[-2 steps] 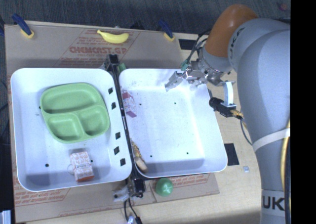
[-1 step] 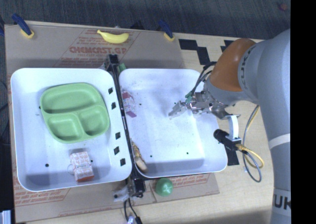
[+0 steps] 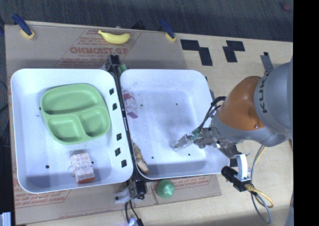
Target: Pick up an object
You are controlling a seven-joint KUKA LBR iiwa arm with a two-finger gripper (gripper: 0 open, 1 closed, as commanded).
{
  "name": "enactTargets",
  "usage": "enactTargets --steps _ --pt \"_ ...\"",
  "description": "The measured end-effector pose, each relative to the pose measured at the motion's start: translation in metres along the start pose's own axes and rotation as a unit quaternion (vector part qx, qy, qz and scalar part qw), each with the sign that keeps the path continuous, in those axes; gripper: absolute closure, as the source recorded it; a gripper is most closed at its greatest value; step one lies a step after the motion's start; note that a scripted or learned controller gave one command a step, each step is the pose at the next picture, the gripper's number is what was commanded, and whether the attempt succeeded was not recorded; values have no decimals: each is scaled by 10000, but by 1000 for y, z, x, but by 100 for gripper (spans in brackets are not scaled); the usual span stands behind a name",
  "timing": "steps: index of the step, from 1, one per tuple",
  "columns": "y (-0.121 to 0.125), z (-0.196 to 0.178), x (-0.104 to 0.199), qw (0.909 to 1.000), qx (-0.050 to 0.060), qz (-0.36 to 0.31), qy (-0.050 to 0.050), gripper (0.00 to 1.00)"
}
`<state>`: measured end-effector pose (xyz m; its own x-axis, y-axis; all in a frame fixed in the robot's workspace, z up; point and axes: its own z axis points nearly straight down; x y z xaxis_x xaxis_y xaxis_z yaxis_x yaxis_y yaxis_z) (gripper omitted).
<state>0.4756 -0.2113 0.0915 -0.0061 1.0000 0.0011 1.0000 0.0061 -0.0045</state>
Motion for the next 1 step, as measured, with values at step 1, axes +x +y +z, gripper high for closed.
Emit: enactTargets --steps 1 --pt "63 -1 0 10000 -11 -11 -5 0"
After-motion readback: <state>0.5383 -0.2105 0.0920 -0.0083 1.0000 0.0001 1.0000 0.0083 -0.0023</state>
